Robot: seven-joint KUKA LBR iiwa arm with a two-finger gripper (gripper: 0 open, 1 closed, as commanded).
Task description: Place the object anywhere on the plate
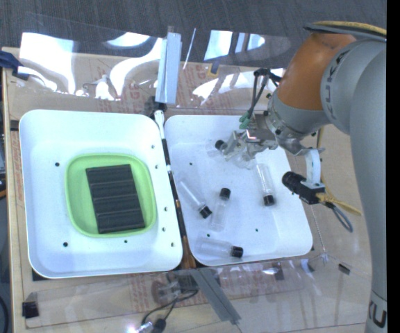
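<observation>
Pincer [245, 143] sits low over the vials [266, 184] in the right bin [290, 234], likely hunting a pick; can't tell its state; green plate [75, 186] waits in the left bin [40, 248] beside it.

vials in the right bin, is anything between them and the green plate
Yes: the raised rims where the two bins meet run between the vials in the right bin and the green plate in the left bin. A dark ridged block already covers the plate's middle.
</observation>
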